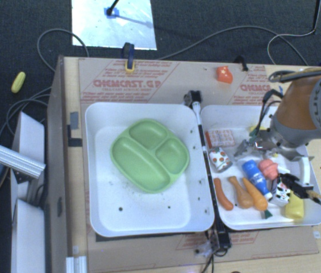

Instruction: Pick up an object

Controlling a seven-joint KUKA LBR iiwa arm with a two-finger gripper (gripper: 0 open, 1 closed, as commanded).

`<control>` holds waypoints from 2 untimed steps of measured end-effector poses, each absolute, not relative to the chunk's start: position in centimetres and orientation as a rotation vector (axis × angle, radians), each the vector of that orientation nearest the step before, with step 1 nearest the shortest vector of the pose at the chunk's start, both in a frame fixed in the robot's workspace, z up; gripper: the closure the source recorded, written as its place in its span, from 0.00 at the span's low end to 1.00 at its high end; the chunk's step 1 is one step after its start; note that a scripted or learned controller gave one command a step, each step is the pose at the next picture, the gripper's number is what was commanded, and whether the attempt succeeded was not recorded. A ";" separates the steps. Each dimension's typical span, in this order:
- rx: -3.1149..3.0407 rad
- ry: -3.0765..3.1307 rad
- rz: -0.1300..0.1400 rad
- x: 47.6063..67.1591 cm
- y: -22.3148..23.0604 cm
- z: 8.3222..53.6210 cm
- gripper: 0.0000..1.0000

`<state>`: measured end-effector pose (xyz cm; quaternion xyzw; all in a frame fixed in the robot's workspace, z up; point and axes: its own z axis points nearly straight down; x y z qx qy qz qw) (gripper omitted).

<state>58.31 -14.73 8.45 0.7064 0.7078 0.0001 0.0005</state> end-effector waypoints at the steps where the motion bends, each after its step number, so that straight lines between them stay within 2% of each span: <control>1: 2.215 2.223 0.002 62.8 -18.5 8.5 0.00; 2: 2.247 2.255 -0.008 64.8 -19.9 8.8 0.00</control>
